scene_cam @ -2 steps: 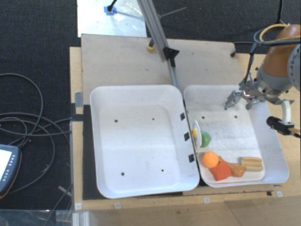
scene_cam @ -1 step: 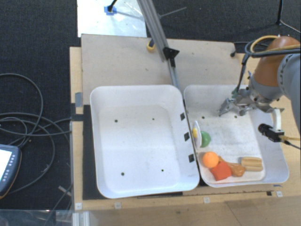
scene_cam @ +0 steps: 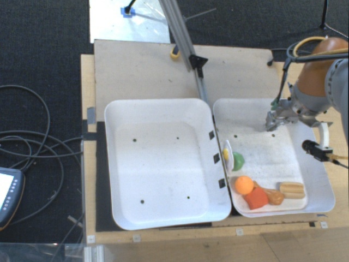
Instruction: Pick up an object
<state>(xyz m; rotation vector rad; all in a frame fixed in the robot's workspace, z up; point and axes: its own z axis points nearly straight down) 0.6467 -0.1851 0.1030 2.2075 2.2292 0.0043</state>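
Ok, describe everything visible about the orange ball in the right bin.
The orange ball is small, round, smooth and evenly orange, with a plastic look. It sits on the floor of the right bin, in its near part close to the divider. A red block lies against its near-right side; a green ball lies just beyond it, apart. The tool is far off.

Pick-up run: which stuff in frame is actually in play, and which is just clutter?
In play: gripper over the right bin; in that bin the orange ball, red block, green ball, tan bun-shaped piece.

Clutter: left bin, cables on the floor, handheld pendant, slanted metal pole.
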